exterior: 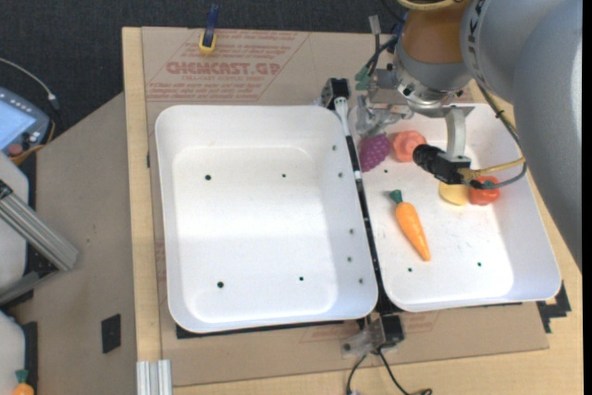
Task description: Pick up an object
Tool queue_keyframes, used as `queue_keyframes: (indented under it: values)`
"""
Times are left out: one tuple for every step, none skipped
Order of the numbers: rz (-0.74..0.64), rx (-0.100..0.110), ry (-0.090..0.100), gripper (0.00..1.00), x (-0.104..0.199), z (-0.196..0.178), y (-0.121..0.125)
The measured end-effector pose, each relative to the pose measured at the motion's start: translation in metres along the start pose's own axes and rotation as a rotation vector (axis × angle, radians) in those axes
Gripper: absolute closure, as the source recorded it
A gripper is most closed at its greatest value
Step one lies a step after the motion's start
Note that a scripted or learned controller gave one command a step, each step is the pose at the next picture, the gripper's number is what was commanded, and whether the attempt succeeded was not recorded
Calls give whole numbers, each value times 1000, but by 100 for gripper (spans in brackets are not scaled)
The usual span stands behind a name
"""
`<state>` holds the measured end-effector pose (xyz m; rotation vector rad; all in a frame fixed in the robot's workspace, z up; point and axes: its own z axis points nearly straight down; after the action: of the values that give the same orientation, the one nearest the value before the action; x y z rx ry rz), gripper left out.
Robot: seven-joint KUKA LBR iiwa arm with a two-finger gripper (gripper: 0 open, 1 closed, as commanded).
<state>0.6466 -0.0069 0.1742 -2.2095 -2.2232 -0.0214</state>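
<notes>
My gripper (374, 123) hangs low over the back left corner of the right bin (481, 277), under the orange-banded wrist. Just below its tip lies a purple bunch of grapes (373, 153), close against the bin's left wall. A salmon-pink toy (405, 145) sits right beside the grapes. An orange carrot with a green top (412, 228) lies in the middle of the bin. A pale yellow piece (452, 193) and a red-orange piece (484, 191) rest together further right. I see nothing lifted off the bin floor.
The left bin (176, 199) holds no objects. A black part on the arm (437, 162) juts out low over the right bin, near the yellow piece. The grey arm covers the right bin's back right corner. Cardboard (222, 60) lies behind the bins.
</notes>
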Motion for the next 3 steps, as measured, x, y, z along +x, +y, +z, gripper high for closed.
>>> queue_keyframes:
  values:
    - [4,10,-13,100,25,-11,-52]
    - [5,5,-14,100,24,-21,-49]
    - [0,11,-12,100,103,-9,-92]
